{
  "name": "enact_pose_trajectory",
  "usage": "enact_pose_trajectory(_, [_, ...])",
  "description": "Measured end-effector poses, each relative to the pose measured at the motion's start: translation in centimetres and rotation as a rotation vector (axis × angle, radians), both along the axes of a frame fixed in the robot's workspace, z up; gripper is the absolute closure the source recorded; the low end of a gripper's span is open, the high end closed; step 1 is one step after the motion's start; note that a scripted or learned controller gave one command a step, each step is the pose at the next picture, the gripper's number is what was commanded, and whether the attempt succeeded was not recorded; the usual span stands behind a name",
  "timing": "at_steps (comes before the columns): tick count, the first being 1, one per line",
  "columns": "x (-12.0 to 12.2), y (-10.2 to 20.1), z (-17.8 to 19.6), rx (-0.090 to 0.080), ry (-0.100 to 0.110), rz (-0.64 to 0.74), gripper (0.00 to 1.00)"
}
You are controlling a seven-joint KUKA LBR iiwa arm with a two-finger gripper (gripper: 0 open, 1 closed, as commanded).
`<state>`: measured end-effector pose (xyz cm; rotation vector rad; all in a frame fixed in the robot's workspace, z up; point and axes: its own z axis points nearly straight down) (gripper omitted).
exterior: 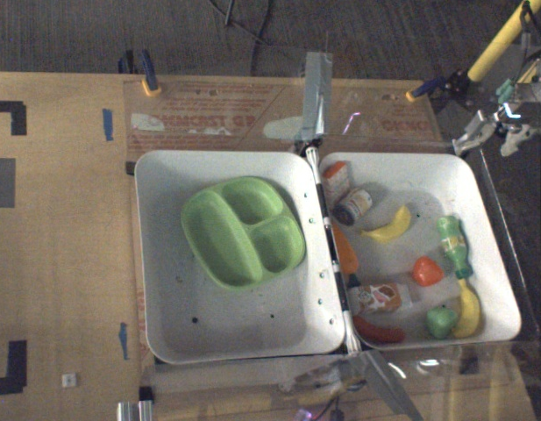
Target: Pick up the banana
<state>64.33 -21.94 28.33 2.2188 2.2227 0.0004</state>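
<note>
While the left bin (pixel 156 261) is sitting at the centre-left of the frame, a smooth green divided plate (pixel 244 231) with three rounded compartments is lying tilted inside it, its glossy plastic catching soft light. Just right of the seam between the bins, the right bin (pixel 494 261) is holding a clutter of small toy foods. A red-capped bottle (pixel 338 181) and a small jar (pixel 353 206) are lying near its upper left corner, with an orange carrot-like piece (pixel 345 253) along the left wall. The banana (pixel 388 226), curved and yellow, is resting near the middle of that bin, apart from the arm. Further right, a red pepper-like piece (pixel 427 271), a green bottle (pixel 452 244), a second yellow banana (pixel 468 310) and a green piece (pixel 440 323) are lying toward the lower right. At the upper right edge of the frame, the gripper (pixel 502 125) is hanging outside the bin, above the bench edge; whether its jaws are apart or closed cannot be made out.
</note>
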Motion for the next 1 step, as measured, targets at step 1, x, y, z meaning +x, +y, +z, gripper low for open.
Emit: enact_pose_trajectory(1, [0.54, 2.89, -9.02, 0.001, 0.003, -0.167, 0.00])
